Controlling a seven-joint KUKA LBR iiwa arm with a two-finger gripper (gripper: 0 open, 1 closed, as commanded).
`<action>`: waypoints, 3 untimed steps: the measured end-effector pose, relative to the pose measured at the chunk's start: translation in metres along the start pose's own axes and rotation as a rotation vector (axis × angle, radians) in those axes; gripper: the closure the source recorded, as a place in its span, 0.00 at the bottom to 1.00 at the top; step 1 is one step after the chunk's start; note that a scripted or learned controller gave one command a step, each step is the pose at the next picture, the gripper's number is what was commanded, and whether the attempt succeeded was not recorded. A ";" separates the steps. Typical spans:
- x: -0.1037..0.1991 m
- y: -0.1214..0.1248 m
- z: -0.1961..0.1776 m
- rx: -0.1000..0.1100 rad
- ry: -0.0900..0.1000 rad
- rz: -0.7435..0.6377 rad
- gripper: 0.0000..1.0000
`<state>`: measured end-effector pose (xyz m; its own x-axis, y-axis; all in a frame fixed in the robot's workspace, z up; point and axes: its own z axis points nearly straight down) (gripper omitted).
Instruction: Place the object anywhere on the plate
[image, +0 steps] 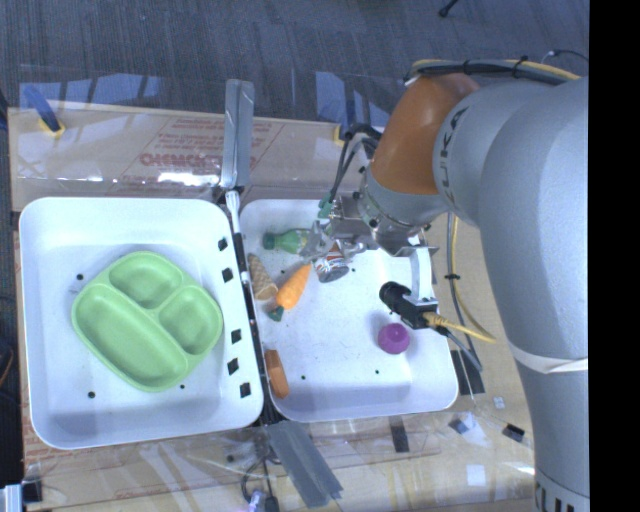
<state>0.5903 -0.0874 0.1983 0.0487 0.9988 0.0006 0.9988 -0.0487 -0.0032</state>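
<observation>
A light green sectioned plate (147, 318) lies in the left bin (60, 400). The right bin (340, 390) holds the loose objects: an orange carrot (293, 287), a green bottle-shaped piece (286, 240), a tan cone-shaped piece (261, 278), a purple piece (393, 338) and a small orange piece (277, 380). My gripper (334, 262) hangs low over the upper middle of the right bin, just right of the carrot's upper end. A small metallic, reddish bit shows at its tip; whether it is gripped is unclear.
The bins' shared wall (240, 300) with black markers runs between plate and objects. A black fitting with a yellow cable (410, 303) sits at the right bin's right side. The big grey arm (510, 200) covers the right of the bench.
</observation>
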 end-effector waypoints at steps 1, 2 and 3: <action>0.093 -0.016 0.008 0.003 0.000 -0.143 1.00; 0.172 -0.038 0.008 0.003 -0.001 -0.355 1.00; 0.172 -0.037 0.008 0.003 -0.001 -0.354 0.00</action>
<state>0.5613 0.0860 0.1908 -0.3009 0.9537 0.0011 0.9537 0.3009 -0.0058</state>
